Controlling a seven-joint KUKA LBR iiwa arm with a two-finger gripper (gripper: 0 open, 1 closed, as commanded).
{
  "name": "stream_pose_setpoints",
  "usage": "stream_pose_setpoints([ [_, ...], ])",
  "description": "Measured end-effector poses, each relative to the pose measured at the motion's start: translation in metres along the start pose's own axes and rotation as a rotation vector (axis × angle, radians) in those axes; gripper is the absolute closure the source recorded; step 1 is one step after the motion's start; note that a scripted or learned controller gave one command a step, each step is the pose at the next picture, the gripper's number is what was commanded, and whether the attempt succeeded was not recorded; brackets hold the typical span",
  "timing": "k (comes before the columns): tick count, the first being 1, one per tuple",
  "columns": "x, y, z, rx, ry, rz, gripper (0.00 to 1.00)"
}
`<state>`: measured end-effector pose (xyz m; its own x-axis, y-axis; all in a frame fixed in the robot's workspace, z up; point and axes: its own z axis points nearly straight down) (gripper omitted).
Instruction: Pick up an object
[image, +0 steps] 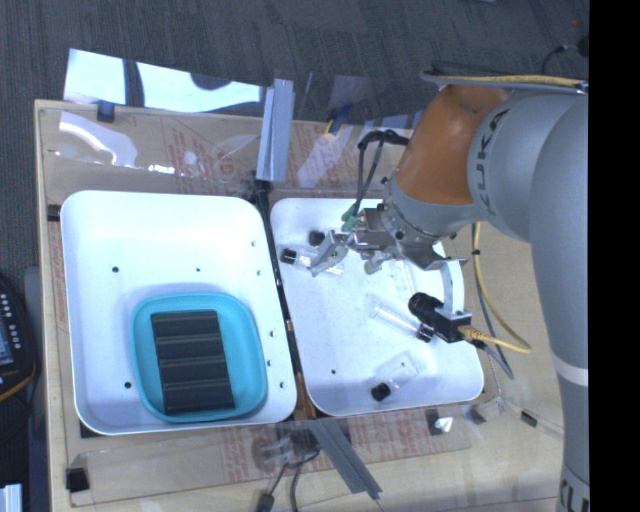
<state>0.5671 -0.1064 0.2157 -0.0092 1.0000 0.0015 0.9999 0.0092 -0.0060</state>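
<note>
My gripper (349, 258) hangs low over the back left part of the right bin (455, 385), fingers spread apart with nothing between them. In front of it on the bin floor lies a clear tube (388, 315). A clear vial with a black cap (392, 383) rests near the bin's front edge. A small dark piece (289, 257) lies just left of the gripper by the bin's left wall. In the left bin (90, 230), a light blue tray (200, 358) holds a black ribbed block (190, 360).
The grey arm with its orange band (450, 150) covers the right bin's back right corner. A black connector with a yellow cable (437, 318) hangs by the right wall. A grey bar (272, 130) stands behind the bins.
</note>
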Motion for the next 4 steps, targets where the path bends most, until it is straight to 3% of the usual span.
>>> stream_pose_setpoints([
  [1,-0.019,0.013,0.125,-0.001,-0.001,0.074,0.0],
  [2,-0.016,-0.059,0.125,-0.003,0.0,-0.084,0.0],
  [3,-0.003,-0.064,0.123,-0.007,-0.017,0.031,0.0],
  [4,0.005,-0.063,0.124,-0.008,-0.007,0.422,0.0],
])
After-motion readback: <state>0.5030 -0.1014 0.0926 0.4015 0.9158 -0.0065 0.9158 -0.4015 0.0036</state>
